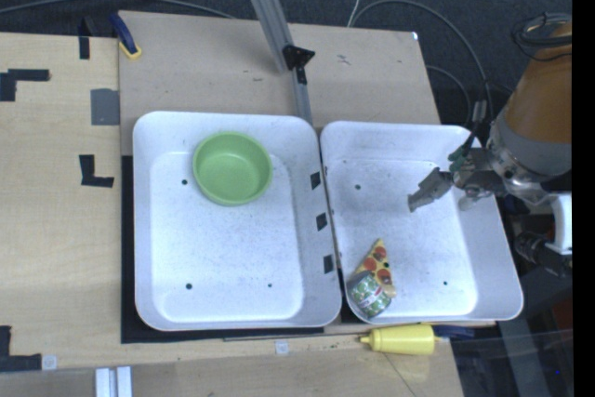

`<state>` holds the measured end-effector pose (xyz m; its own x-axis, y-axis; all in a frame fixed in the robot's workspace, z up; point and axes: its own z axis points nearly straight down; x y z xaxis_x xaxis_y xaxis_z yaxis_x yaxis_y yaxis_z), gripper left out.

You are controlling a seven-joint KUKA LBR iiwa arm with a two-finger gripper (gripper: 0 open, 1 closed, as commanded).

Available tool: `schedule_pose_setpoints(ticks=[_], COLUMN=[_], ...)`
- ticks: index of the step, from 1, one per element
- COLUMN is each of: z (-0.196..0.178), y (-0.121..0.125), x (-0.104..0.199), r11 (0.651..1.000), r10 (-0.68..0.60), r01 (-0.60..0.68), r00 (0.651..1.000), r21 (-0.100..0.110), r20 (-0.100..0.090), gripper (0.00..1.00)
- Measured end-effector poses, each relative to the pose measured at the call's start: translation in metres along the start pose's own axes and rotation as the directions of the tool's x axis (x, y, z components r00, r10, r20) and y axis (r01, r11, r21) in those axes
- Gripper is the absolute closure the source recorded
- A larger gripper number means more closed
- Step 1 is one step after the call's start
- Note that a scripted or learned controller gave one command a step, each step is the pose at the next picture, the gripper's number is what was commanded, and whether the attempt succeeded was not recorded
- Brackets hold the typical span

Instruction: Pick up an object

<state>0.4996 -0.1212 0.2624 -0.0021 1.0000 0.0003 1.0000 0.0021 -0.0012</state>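
Camera view from above | left bin [153,228]: a green bowl [231,167] upright near its back-left | right bin [483,279]: a small colourful packet [374,281] at its front-left corner | gripper [426,191] over the right bin's middle, apart from the packet, nothing visibly held; finger opening cannot be told | yellow bottle [403,339] lying on the bench before the right bin

Grey arm segment [532,149] with a broad orange band [547,93] directly behind the wrist. Ahead of the wrist sits a dark grey, metallic gripper [426,193]. Dark cables run beside the wrist.
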Motion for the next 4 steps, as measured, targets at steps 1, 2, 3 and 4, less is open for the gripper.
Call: schedule_pose_setpoints(ticks=[1,2,3,4], z=[0.0,0.064,0.115,0.165], y=[0.0,-0.003,-0.013,-0.012], x=[0.0,0.002,0.007,0.008], r11=[1.0,1.0,1.0,1.0], r10=[0.0,0.001,0.002,0.004], r01=[0.0,-0.001,-0.002,-0.004], r00=[1.0,1.0,1.0,1.0], r21=[0.0,0.007,0.007,-0.003], r20=[0.0,-0.001,-0.001,-0.001], gripper=[0.0,0.0,0.0,0.0])
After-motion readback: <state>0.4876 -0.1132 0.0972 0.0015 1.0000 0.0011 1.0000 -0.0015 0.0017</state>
